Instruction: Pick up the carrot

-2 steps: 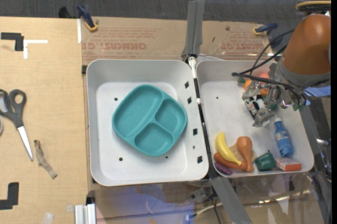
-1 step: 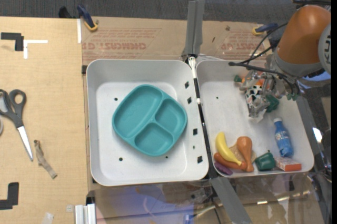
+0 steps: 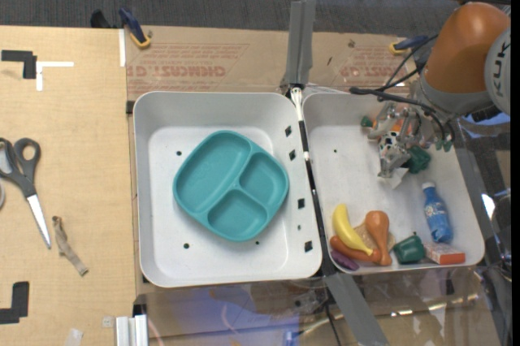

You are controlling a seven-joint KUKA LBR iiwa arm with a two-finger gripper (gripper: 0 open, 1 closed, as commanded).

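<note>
I'm hovering the hand (image 3: 393, 166) over the right bin's (image 3: 321, 198) far end; its spread I cannot tell. The carrot (image 3: 351, 249) is lying near-left, beside the banana (image 3: 349, 229); I'm reaching there next.

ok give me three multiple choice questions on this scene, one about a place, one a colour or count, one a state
1. Where is the banana?
A. right bin
B. left bin
C. on the cardboard

2. What colour is the divided plate?
A. red
B. teal
C. yellow

3. How does the bottle sit?
A. standing upright
B. held by the gripper
C. lying on its side

Answers:
1 A: it lies at the right bin's front, beside the carrot.
2 B: the whole plate is teal.
3 C: it lies flat on the bin floor, apart from the gripper.
</note>
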